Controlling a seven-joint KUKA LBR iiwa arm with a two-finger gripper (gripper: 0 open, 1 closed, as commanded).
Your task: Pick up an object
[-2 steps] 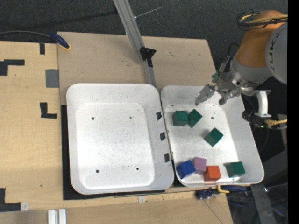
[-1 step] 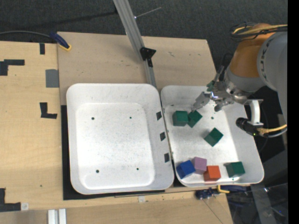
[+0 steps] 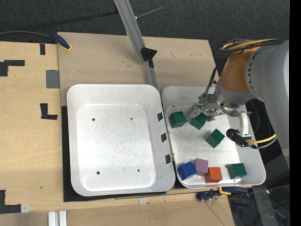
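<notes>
On a wooden worktop (image 3: 28, 126) seen from above, two shallow white bins sit side by side, edges touching. The left bin (image 3: 75, 98) has only four small dark dots on its floor. Behind it, a grey metal strut (image 3: 129, 18) slants down from the top of the frame and ends at a black clamp (image 3: 148, 54) close to the seam between the bins.

The right bin (image 3: 176, 94) holds seven small blocks. Taking that bin as the landmark: a green block (image 3: 177, 119) lies near its left wall, toward the far side. Just right of it, a second green block (image 3: 199, 122) sits directly beneath the gripper (image 3: 203, 108). A third green block (image 3: 215, 138) rests tilted near the bin's middle. Along the near wall stand a blue block (image 3: 186, 170), a purple block (image 3: 201, 165) touching it, and an orange block (image 3: 214, 174) touching the purple one; a fourth green block (image 3: 236, 170) sits apart in the near right corner.

The grey arm (image 3: 270, 86), with its orange band (image 3: 233, 74), reaches in over the bin's right wall. The gripper hangs low over the far half, right on the second green block. Whether the fingers are apart or closed on that block cannot be told from here.
</notes>
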